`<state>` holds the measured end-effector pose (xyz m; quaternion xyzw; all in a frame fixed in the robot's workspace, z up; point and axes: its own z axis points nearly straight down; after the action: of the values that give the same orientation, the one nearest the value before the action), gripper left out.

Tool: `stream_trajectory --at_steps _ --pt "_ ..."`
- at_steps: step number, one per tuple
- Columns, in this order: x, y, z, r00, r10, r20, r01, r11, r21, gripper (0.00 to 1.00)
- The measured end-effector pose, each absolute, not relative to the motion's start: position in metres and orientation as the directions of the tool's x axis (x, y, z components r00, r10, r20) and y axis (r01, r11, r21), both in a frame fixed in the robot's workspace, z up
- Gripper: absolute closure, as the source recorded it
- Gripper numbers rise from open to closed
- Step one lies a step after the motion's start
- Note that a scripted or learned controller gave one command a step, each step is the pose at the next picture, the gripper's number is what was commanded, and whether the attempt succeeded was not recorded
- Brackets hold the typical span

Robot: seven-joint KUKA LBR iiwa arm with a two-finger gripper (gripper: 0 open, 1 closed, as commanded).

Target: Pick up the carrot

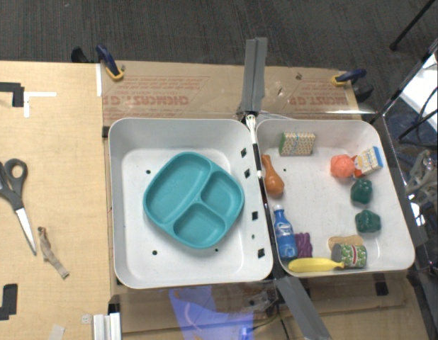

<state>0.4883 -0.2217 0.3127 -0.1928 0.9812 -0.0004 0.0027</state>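
Note:
The carrot point(273, 177) is a short orange piece, narrow at its far end. It lies in the right bin point(325, 198) against the left wall, just beside the divider between the two bins. A blue bottle point(283, 233) lies a little nearer than it along the same wall. Nothing touches or covers the carrot.
The right bin also holds a speckled block point(297, 144), an orange ball point(341, 166), a small carton point(369, 160), two green items point(361, 191) point(367, 222), purple grapes point(304, 245), a banana point(315, 265) and a can point(349, 253). A teal divided plate point(194, 200) lies in the left bin point(127, 190). Scissors point(17, 193) rest on the bench at left.

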Motion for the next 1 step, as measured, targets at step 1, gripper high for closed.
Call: stream_trajectory --at_steps 1 --pt "0.5063 -0.2212 0.3361 -0.753 -0.658 -0.005 -0.658 0.753 -0.002 1.00"
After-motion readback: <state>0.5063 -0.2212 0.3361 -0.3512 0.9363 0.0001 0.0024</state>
